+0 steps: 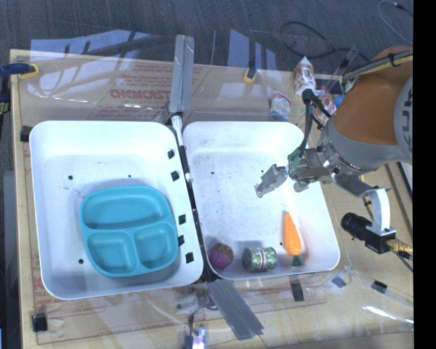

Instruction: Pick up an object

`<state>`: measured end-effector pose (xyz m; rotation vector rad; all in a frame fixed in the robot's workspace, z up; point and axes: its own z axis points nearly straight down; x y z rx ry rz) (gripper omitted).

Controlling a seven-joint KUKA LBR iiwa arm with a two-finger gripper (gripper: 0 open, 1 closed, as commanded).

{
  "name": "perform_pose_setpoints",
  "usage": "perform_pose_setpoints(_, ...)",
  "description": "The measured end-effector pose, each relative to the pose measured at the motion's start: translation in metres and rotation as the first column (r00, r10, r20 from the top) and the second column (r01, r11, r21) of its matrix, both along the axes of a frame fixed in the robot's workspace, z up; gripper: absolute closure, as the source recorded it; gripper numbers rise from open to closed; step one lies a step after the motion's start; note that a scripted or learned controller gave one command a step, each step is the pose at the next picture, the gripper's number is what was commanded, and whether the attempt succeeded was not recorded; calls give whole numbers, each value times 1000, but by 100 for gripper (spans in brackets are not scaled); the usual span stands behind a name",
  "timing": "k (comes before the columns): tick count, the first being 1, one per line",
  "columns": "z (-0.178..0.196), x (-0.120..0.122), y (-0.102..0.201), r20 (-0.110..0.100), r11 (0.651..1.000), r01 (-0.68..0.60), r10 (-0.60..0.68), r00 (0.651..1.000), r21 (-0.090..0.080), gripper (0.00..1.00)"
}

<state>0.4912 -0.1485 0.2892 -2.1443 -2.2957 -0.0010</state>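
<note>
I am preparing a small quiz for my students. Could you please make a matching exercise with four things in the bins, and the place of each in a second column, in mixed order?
Things:
1. blue tray
2. carrot
3. purple ball
4. green can

Places:
A. right bin, near edge, between two other objects
B. left bin
C. right bin, near-left corner
D. right bin, rightmost object, nearly below the gripper

Pairs: 1-B, 2-D, 3-C, 4-A
</note>
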Motion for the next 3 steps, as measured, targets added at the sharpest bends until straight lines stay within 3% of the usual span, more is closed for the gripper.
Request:
perform_pose_setpoints(1,-126,-14,-63,-6,998,-66,66,998,1,0)
perform_pose_setpoints(2,-21,-9,-40,0,994,111,-111,994,0,0)
perform_pose_setpoints(3,-161,-16,-8,-7,1000,11,-11,1000,1,0)
